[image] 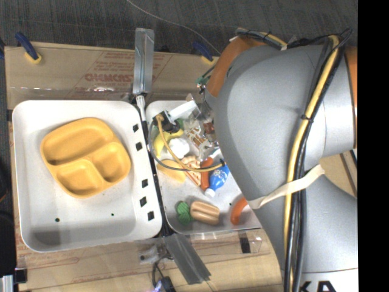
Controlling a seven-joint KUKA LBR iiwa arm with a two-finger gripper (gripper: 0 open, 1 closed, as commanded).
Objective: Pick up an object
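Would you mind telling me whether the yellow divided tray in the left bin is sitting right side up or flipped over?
Right side up. The yellow tray shows its hollow compartments facing the camera, with raised dividers between them, lying flat in the left bin.

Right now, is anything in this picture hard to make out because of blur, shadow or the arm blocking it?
Camera view: sharp on the yellow tray; the arm hides much of the right bin; the toy pile under it is shaded and cluttered; soft shadow in the left bin's near corner.
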